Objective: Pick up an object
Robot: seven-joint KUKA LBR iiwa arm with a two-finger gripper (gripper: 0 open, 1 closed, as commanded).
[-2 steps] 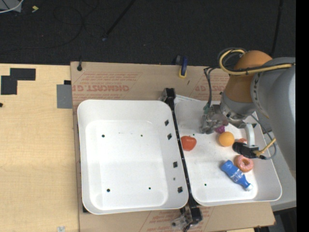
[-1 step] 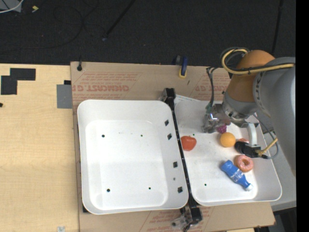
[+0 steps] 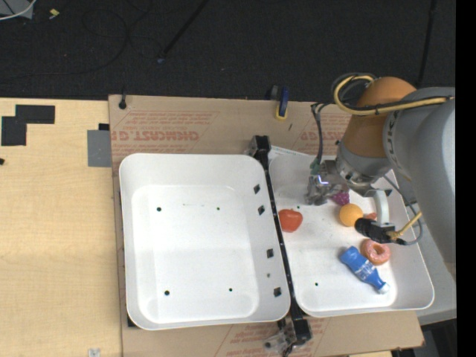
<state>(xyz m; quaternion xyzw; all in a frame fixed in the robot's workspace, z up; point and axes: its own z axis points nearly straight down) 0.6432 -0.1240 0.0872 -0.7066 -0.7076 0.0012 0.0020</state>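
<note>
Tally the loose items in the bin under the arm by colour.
Red item: 1
Orange ball: 1
Purple item: 1
Blue item: 1
Pink ring: 1
Total: 5

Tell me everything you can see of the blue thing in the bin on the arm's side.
The blue thing is small, elongated, plastic-looking, bright blue with a paler tip. It lies flat and slanted on the floor of the white bin, near the front corner. A pink ring sits close by its upper end; contact is unclear. The gripper is apart from it.
</note>
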